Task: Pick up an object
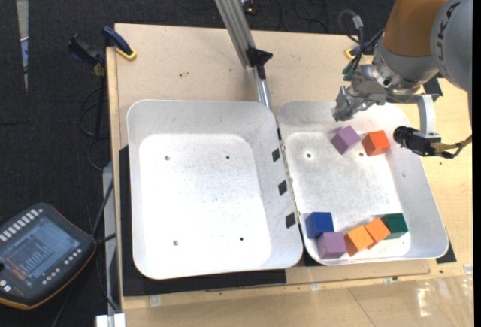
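My claw [344, 113] hovers in the upper right of the frame, just above the small purple cube [346, 139] in the right white bin [421, 198]; its grip state I cannot tell. I should descend straight, avoiding the orange cube [376, 142] beside

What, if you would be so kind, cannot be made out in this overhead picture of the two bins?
- Claw: the dark fingers merge with the wrist above them, so open or shut is unclear, as is whether they touch the small purple cube.
- Grey arm with orange band: cut off by the picture's right and top edges.
- Lower purple cube: the far side is covered by the blue cube.
- Black-and-grey handheld pendant: screen text too small to read.
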`<state>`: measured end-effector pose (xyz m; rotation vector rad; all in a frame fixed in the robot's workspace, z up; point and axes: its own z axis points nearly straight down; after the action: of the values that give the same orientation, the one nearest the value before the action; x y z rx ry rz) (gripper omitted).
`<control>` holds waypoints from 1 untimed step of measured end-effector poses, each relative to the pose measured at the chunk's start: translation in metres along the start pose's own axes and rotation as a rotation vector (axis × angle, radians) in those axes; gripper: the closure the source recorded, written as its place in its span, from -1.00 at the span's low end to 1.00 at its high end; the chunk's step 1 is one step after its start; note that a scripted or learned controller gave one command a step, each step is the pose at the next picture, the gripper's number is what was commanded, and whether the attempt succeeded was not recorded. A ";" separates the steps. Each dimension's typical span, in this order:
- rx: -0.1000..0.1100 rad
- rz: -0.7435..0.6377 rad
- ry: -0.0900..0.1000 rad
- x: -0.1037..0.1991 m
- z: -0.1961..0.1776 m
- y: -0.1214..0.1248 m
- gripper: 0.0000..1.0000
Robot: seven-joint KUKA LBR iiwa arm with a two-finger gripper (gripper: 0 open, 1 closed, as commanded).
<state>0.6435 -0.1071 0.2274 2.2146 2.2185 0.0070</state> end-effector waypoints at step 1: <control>0.008 -0.007 0.004 0.059 0.003 -0.010 1.00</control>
<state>0.6334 -0.0483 0.2238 2.2133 2.2317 0.0016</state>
